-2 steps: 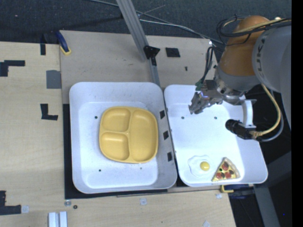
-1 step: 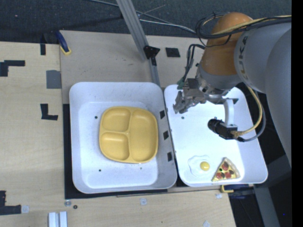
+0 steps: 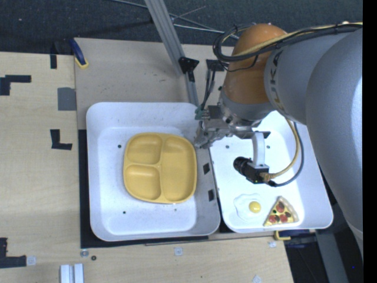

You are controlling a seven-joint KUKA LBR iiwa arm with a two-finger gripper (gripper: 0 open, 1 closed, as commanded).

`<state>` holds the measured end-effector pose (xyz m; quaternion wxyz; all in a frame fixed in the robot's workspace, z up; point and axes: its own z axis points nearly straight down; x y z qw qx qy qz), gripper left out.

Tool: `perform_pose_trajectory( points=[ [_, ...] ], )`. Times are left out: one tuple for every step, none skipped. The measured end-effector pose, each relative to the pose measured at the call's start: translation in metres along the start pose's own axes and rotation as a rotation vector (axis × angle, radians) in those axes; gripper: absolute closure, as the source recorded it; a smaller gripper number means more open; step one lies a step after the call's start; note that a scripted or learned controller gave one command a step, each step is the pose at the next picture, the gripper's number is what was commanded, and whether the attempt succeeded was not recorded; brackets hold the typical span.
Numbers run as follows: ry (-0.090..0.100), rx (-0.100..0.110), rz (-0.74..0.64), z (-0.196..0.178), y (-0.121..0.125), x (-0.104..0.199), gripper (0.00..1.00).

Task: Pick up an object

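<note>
A yellow divided plate (image 3: 159,167) lies in the left white bin (image 3: 105,217). In the right bin (image 3: 315,214), near its front edge, lie a toy fried egg (image 3: 250,206) and a toy pizza slice (image 3: 281,211). My gripper (image 3: 204,133) hangs over the wall between the two bins, just past the plate's far right corner. The wrist and arm body cover its fingers from above, and nothing shows held under it.
A grey metal pole (image 3: 171,37) slants up from the bins' far edge. The orange wrist band (image 3: 253,63) and grey arm cover most of the right bin's far half. A black cable fitting (image 3: 252,170) hangs over the right bin's middle.
</note>
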<state>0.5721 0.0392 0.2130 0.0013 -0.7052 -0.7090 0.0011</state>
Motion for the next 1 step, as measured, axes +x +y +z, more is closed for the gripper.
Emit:
perform_pose_trajectory(
  points=[
    [0.000,0.000,-0.001,0.0080,-0.0121,0.0527,1.00]
  ],
)
